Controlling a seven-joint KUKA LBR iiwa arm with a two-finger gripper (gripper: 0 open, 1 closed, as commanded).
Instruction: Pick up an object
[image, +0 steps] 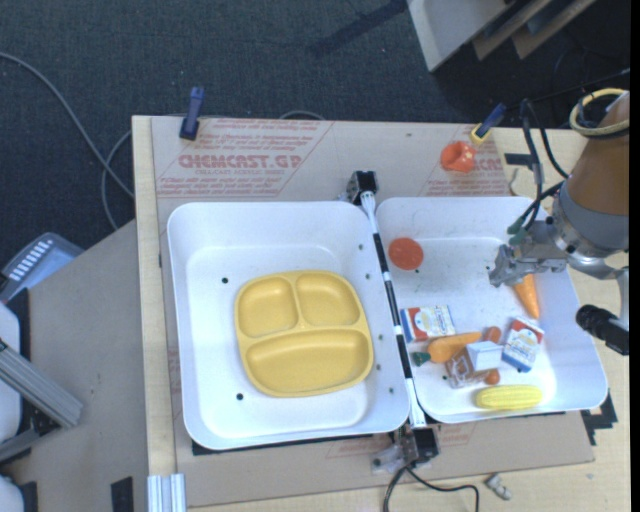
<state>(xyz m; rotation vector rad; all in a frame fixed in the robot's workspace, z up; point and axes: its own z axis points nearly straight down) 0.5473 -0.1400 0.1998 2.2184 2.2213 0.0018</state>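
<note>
Hanging just below the gripper (522, 272), whose state I cannot tell, is a carrot (528, 296).

A dark blue-grey carpet (150, 50) covers the floor around the bench (250, 160), whose top is a pale brown board printed with red lettering. A thin pale cable (75, 115) loops across the carpet at the left. Two clamps — a blue one (191, 112) and an orange one (459, 156) — sit on the board's far edge. At the upper right stands pale, boxy furniture (480, 30). Grey metal equipment (35, 385) lies at the lower left. The light is even and soft.
</note>
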